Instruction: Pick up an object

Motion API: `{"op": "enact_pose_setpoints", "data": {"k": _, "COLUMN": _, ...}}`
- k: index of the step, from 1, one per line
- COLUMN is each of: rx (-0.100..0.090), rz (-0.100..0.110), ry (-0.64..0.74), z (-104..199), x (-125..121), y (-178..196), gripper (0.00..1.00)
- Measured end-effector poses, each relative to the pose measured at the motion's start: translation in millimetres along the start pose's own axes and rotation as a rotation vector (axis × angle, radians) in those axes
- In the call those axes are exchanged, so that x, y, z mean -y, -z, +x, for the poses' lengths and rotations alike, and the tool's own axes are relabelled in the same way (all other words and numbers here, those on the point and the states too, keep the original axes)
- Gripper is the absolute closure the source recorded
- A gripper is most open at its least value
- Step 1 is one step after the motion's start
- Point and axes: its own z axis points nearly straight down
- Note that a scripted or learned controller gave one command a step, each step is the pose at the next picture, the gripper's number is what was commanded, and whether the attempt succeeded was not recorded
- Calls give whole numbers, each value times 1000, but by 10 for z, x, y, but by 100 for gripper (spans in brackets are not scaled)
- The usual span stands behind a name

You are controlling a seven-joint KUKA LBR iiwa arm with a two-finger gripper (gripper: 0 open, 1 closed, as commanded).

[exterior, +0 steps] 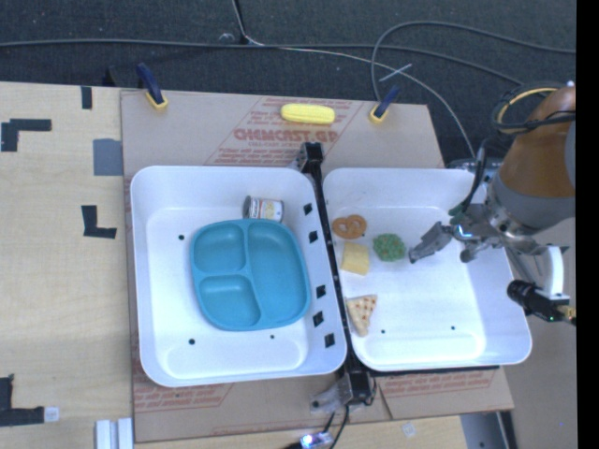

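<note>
Now the gripper (423,248) hangs over the right bin (487,344), just beside a small green piece (389,246), rounded and bumpy like a broccoli floret; whether its fingers are spread or closed I cannot tell from this angle. Left of the green piece lie a brown pretzel (349,224), a pale yellow cheese wedge (355,259) and a tan cracker triangle (361,311). The left bin (154,344) holds a blue divided tray (250,274) with a small tin can (264,209) at its upper edge.
</note>
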Motion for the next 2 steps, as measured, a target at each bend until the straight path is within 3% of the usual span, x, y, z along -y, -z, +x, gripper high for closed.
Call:
{"op": "enact_pose_setpoints", "data": {"k": 1, "rx": 3, "rz": -13, "ry": 4, "z": 2, "x": -32, "y": 66, "gripper": 0}}
{"op": "enact_pose_setpoints", "data": {"k": 2, "rx": 3, "rz": -8, "ry": 3, "z": 8, "x": 4, "y": -374, "gripper": 0}}
